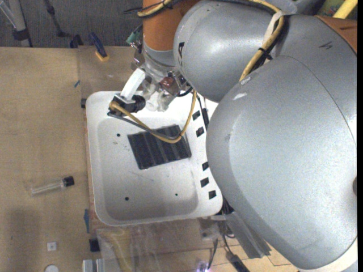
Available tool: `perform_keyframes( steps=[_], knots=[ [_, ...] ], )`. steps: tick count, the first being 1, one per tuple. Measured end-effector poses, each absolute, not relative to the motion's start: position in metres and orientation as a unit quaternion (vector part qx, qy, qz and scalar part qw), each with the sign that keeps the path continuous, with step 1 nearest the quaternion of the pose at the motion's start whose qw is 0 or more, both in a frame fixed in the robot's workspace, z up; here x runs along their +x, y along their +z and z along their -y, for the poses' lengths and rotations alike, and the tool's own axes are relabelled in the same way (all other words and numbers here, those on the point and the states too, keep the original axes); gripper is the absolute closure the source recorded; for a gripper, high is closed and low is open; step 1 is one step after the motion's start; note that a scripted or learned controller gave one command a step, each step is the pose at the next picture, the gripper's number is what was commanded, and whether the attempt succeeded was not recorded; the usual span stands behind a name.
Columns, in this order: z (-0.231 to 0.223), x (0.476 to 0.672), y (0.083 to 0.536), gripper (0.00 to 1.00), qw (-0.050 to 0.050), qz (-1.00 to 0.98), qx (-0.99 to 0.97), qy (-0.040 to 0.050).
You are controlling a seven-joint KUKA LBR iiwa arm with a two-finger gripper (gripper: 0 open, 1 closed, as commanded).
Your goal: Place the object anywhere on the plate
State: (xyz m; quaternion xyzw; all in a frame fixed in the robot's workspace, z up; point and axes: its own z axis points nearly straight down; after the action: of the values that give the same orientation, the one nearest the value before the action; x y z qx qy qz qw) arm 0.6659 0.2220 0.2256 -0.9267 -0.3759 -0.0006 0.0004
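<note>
A dark ribbed rectangular plate lies flat in the middle of the white bin. My gripper hangs over the bin's far rim, just above and behind the plate's far edge. The wrist and a yellow cable with a black plug cover most of it. I cannot make out anything held there. The large grey arm hides the bin's right side.
A small clear vial with a black cap lies on the wooden bench left of the bin. A blue clamp sits at the bench's far edge. The yellow cable droops across the plate's far edge.
</note>
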Motion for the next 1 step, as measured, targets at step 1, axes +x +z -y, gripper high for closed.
perform_keyframes(
  steps=[1],
  knots=[
    [-0.223, 0.5893, 0.1054, 1.0, 0.001, 0.271, -0.963, 0.0007]
  ],
)
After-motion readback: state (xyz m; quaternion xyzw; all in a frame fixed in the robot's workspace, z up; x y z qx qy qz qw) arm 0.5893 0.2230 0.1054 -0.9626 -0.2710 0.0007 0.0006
